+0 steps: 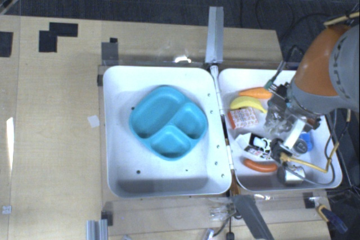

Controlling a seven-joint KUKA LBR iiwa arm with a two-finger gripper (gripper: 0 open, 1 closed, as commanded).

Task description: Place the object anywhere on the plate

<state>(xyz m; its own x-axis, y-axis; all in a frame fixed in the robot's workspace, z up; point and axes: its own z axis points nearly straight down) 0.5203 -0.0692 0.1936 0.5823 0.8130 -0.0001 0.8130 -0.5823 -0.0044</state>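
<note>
The robot's gripper (pixel 277 131) hangs low in the right white bin (pixel 336 177), just beside a small black and white box (pixel 257 146); I cannot tell how far it is open or whether it holds something. Near it lie a yellow banana (pixel 247 103) and an orange-red sausage-shaped thing (pixel 260 165). The blue plastic plate with three compartments (pixel 169 121) sits in the left white bin (pixel 118 177), well apart.

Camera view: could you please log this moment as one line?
hand over right white bin | blue divided plastic plate in left white bin | placement pending
</note>
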